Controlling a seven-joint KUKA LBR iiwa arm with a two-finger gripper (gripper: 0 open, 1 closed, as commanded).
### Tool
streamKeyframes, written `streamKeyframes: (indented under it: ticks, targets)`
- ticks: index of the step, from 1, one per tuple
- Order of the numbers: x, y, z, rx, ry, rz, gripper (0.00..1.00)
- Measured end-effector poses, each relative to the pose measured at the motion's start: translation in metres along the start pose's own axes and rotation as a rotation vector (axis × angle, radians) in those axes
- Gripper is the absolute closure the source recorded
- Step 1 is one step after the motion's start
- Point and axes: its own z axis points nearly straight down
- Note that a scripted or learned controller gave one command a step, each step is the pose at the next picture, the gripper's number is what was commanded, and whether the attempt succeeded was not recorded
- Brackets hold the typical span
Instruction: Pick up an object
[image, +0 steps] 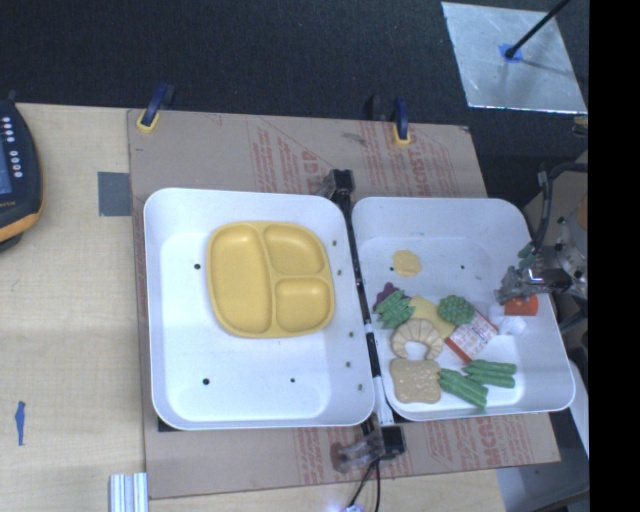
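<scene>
We have the jaws (527, 280) at the right edge of the right bin (540, 228), low over its wall. We cannot tell whether they stand wide or narrow; the metal there blurs together. Something small and orange-red (523, 305) sits just under them, with a small white piece (513, 325) beside it, but we can't see either one between the jaws, so we don't call it a grasp.

Progress, as we judge it: nothing lifted yet. The arm is placed at a candidate; closing and lifting remain.

Count in the right bin, working away from the jaws:
- one red-and-white packet (472, 337), near the middle
- one green broccoli (457, 309) touching a yellow piece (428, 314)
- two green beans (478, 380) along the near edge
- one ring-shaped pastry (416, 343)
- one slice of bread (415, 381) at the near left corner
- one dark green and purple bunch (392, 305) by the left wall
- one flat yellow disc (406, 263) alone toward the far side

Left bin (170, 350): one yellow divided plate (270, 278), three compartments, nothing in them.

Two bins on the bench (70, 330).
</scene>
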Motion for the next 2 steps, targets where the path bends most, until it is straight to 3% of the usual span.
streamKeyframes:
  ticks: [1,2]
  targets:
    - [0.053,0.061,-0.045,-0.008,0.001,-0.01,1.0]
    - [0.089,0.076,-0.039,-0.003,0.0,-0.009,1.0]
